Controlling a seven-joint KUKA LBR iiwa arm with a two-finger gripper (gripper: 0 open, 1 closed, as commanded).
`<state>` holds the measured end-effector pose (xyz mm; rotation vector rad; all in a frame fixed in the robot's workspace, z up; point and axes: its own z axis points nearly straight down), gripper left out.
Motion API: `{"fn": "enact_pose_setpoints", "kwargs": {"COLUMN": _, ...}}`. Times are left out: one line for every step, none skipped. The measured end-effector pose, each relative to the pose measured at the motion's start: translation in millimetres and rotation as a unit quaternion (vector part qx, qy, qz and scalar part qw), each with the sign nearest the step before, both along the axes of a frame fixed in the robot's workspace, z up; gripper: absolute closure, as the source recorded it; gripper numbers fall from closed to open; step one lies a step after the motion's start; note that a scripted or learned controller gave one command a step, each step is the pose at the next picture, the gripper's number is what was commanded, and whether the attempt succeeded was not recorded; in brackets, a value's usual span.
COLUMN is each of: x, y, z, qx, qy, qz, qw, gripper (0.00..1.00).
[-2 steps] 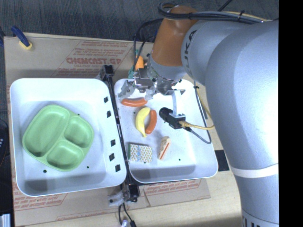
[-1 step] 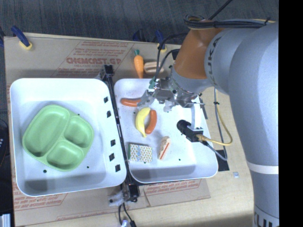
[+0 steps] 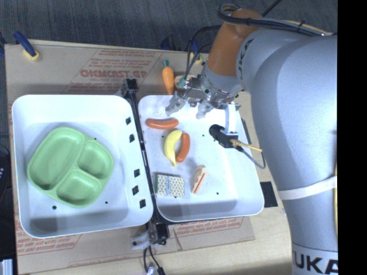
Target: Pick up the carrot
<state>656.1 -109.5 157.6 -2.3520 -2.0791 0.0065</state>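
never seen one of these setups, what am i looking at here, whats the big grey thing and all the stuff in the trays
The big grey shape is a robot arm reaching in from the right. At its tip is a two-finger gripper, which looks open with nothing between its fingers.

The single picture comes from a camera fixed above the bench, looking down at a slant.

The left bin holds a green divided plate. The right bin holds toy food: two sausages, a banana, a sandwich slice and a patterned packet.

The carrot it is meant to pick up lies by that bin's far rim, seemingly just outside it, to the left of the gripper.
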Motion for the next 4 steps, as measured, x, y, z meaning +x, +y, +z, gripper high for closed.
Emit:
{"fn": "enact_pose_setpoints", "kwargs": {"x": 0, "y": -73, "z": -58, "qx": 0.0002, "qy": 0.000, "qz": -0.177, "qw": 0.9841, "gripper": 0.00}}
{"fn": "enact_pose_setpoints", "kwargs": {"x": 0, "y": -72, "z": -47, "qx": 0.0008, "qy": 0.001, "qz": -0.174, "qw": 0.9848, "gripper": 1.00}}
{"fn": "enact_pose_setpoints", "kwargs": {"x": -65, "y": -20, "z": 31, "qx": 0.0002, "qy": 0.000, "qz": -0.248, "qw": 0.9686, "gripper": 1.00}}
{"fn": "enact_pose_setpoints", "kwargs": {"x": -107, "y": 39, "z": 137, "qx": 0.0001, "qy": 0.000, "qz": -0.345, "qw": 0.9387, "gripper": 1.00}}
